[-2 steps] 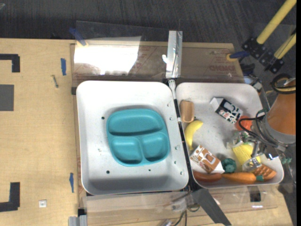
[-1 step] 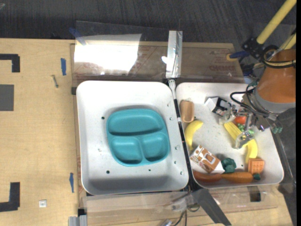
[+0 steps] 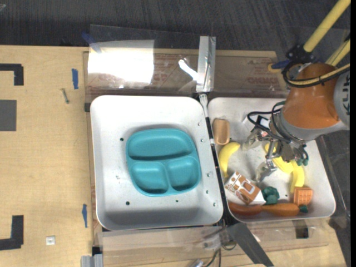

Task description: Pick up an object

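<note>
My gripper (image 3: 268,164) hangs low over the middle of the right bin (image 3: 325,174), below the orange wrist band. A yellow banana (image 3: 227,156) lies to its left, and a second yellow banana (image 3: 296,173) lies just to its right, partly under the wrist. Below the fingers sit a white and orange box (image 3: 243,187), a small dark green piece (image 3: 270,193), an orange carrot (image 3: 267,208) and an orange block (image 3: 303,196). A tan bread-like piece (image 3: 221,130) lies at the bin's upper left. Nothing shows between the fingers.
The left bin (image 3: 105,149) holds a teal divided plate (image 3: 163,161). A metal divider (image 3: 206,65) and clear plastic sheet stand behind the bins. Cables hang by the wrist. Yellow rods cross the top right corner.
</note>
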Controlling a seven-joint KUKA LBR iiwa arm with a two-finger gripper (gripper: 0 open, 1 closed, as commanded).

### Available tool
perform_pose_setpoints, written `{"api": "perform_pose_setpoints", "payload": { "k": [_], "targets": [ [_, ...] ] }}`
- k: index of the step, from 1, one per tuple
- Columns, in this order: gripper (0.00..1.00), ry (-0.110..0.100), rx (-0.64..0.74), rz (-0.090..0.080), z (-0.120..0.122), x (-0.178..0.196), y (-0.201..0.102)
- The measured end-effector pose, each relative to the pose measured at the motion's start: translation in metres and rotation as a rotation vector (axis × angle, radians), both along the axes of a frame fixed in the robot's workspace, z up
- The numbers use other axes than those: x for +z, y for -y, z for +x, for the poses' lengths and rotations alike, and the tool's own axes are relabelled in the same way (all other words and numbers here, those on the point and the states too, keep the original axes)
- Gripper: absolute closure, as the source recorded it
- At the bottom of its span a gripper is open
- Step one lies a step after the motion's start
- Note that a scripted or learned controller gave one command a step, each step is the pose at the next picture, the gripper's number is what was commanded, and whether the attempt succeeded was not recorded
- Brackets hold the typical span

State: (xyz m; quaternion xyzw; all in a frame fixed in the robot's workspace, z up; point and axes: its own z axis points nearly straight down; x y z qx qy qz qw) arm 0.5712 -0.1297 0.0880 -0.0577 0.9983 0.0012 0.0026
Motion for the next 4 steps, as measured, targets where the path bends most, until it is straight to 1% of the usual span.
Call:
{"api": "perform_pose_setpoints", "payload": {
  "k": [1,2,3,4],
  "targets": [
    [1.0,0.006,0.001,-0.002,0.002,0.012,0.0],
    [1.0,0.004,0.022,-0.004,-0.01,0.001,-0.028],
    [1.0,0.007,-0.01,-0.003,-0.017,0.002,-0.03],
    [1.0,0.007,0.281,-0.005,0.029,0.001,-0.032]
  ]
}}
